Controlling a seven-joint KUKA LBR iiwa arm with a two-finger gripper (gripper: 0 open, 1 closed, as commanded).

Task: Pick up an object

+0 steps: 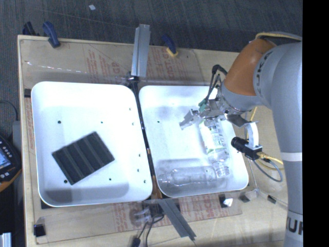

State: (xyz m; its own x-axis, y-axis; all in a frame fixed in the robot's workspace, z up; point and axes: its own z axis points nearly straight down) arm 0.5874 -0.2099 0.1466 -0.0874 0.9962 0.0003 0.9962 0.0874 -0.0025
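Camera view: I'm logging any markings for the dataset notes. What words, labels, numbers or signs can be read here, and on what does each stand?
"KU": large grey letters at the foot of the arm, cut off by the picture's edge.
Label on the upright clear bottle in the right bin: print too small to read.
Screen of the handheld device at the left edge: too blurred to read.
Faint red print on the bench board: unreadable.

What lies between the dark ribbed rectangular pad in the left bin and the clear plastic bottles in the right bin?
In the camera view, between the dark ribbed pad and the clear plastic bottles lie bare white bin floor, the two bins' adjoining rims and the dark divider strip.
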